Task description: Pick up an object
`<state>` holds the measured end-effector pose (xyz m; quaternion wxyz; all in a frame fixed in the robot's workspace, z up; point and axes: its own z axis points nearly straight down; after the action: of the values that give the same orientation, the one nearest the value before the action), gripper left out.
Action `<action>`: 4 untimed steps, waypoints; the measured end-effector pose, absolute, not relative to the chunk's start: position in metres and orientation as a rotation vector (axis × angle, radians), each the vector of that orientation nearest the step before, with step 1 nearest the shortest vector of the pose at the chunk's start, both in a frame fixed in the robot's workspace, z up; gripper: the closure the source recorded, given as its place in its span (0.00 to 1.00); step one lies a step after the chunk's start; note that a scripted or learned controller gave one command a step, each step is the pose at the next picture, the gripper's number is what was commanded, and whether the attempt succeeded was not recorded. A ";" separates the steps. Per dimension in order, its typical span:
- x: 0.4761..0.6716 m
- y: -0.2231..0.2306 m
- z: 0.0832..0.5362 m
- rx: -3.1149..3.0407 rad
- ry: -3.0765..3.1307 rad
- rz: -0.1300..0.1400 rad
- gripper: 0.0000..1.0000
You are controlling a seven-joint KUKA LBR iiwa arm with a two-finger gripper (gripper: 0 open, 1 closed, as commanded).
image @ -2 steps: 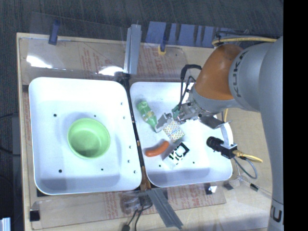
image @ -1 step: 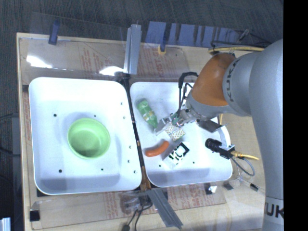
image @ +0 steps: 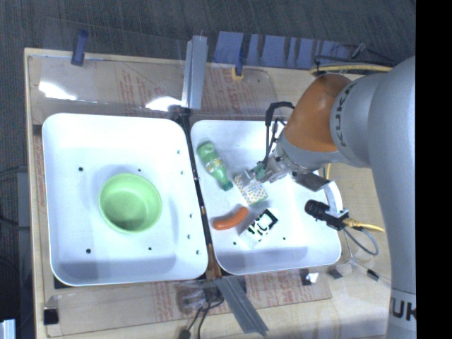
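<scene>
**Four things in the right bin, tool at the patterned one**

Four things lie in the right bin (image: 321, 256): a green bottle (image: 213, 164), a patterned packet (image: 251, 187), an orange sausage (image: 230, 219) and a black-and-white card (image: 262, 224). The left bin (image: 63, 253) holds a green bowl (image: 130, 202).

The tool (image: 261, 172) sits low over the packet's 1 o'clock corner, seemingly touching or just above it; I cannot tell how far it is open, nor whether it grips anything. From the tool, the packet lies toward 7 o'clock, just beside. The bottle, well toward 9 o'clock, runs its long axis from 11 to 5. The sausage lies further off at 7, its axis near 8 to 2. The packet looks the likeliest target, needing barely any travel.
</scene>
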<state>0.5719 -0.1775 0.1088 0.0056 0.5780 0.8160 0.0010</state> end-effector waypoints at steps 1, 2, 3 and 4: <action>0.572 -0.177 0.109 1.809 2.554 0.003 0.00; 0.573 -0.177 0.119 1.803 2.558 0.002 1.00; 0.573 -0.177 0.119 1.803 2.559 0.001 0.00; 0.543 -0.211 0.091 1.773 2.596 -0.001 0.00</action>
<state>0.5430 -0.2106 0.0915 -0.0010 0.5641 0.8257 -0.0004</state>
